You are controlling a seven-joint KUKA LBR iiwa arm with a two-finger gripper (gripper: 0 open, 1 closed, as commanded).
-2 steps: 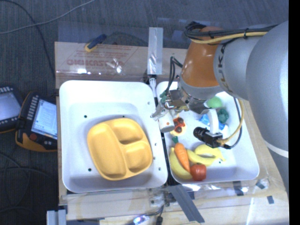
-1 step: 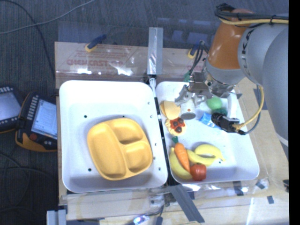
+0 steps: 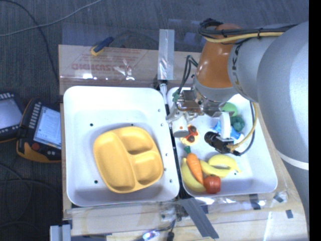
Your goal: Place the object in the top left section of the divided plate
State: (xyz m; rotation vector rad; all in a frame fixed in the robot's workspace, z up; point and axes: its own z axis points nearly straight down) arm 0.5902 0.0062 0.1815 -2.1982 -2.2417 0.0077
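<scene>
Gripper: our gripper (image 3: pixel 188 115) hangs low over the right bin (image 3: pixel 261 182), toward its 10 o'clock corner; we cannot tell its state.
Object: we judge it a small orange piece (image 3: pixel 192 130) just beneath, with carrot (image 3: pixel 194 167) and bananas (image 3: pixel 220 163) at 6 o'clock of it.
Plate: the yellow plate (image 3: pixel 128 157) lies in the left bin (image 3: pixel 80 109), no object in it yet.
Advice: we centre over the small piece, clear of the bin wall, before closing.
</scene>
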